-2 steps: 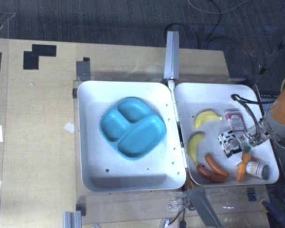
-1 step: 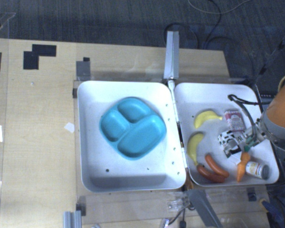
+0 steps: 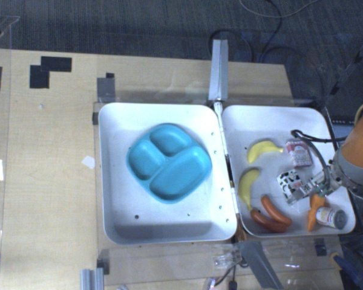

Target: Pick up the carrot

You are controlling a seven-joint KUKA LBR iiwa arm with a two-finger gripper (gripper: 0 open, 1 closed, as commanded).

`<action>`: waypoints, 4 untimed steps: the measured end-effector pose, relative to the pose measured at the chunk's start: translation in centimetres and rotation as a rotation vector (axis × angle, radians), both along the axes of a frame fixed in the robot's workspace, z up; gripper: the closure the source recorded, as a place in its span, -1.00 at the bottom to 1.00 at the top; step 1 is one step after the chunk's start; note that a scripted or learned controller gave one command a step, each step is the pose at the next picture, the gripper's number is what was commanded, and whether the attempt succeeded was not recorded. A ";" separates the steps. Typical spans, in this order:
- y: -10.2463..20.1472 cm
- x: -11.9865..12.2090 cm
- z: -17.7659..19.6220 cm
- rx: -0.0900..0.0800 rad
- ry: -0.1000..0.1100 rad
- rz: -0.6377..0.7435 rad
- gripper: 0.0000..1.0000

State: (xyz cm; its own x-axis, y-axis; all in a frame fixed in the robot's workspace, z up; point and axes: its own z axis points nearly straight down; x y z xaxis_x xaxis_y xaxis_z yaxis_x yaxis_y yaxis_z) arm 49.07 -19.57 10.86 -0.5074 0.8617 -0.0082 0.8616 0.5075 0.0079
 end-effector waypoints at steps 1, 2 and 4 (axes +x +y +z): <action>-0.9 0.2 -1.7 -0.001 -0.004 0.198 -1.00; -0.9 0.5 -0.4 -0.005 -0.014 0.198 1.00; -0.9 0.8 0.7 -0.007 -0.022 0.199 1.00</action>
